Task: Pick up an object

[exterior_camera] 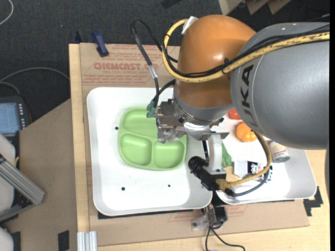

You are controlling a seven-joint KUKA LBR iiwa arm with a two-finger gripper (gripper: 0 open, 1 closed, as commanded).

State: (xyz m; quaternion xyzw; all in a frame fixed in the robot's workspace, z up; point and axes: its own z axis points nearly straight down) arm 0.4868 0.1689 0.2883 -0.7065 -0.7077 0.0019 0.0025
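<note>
Cardboard sheeting covers the bench beneath two white bins; the left bin holds a green divided plate, and the arm hangs over the seam between them. You cannot tell the gripper state, since the wrist hides it. Judge the plate light, rigid and slick; take it by a thin rim or divider wall.

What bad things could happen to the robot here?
The arm blocks much of the right bin, so the orange ball and small bottle beside it could get bumped. The green divided plate in the left bin is wide and smooth, so fingers might slip off it. Loose cables near the bin edges could snag.
</note>
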